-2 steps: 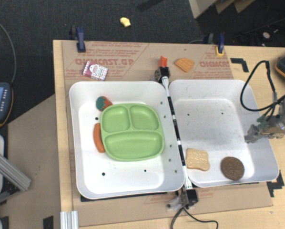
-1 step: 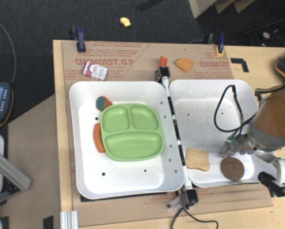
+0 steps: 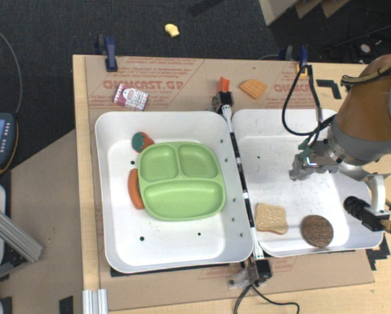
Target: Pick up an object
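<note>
The task names no single object, so the candidates are the loose items in the two bins. In the right bin [image 3: 274, 126], a pale slice of bread [image 3: 271, 218] lies near the front wall, close to the divider between the bins. Just beside the bread, toward the arm's side, lies a round brown patty [image 3: 317, 231]; the two are near but not touching. The gripper [image 3: 305, 164] hangs over the middle of the right bin, further back than the bread and the patty and apart from both. From this slanted view one cannot tell how its jaws stand, and nothing is seen between them. The grey arm [image 3: 369, 120] with its orange band enters behind the gripper, and a black cable [image 3: 288, 106] loops over the back part of the right bin.

In the left bin [image 3: 114, 195], on the other side of the divider from the bread, a green divided tray [image 3: 180, 180] lies in the middle. An orange carrot-like piece [image 3: 135, 189] lies along the tray's far side from the bread, touching its edge. A small green and red item [image 3: 142, 141] sits at the tray's back corner.

On the cardboard behind the bins lie a small pink packet [image 3: 130, 97] and an orange cracker [image 3: 252, 88]. A yellow bit [image 3: 172, 29] lies on the dark floor.
</note>
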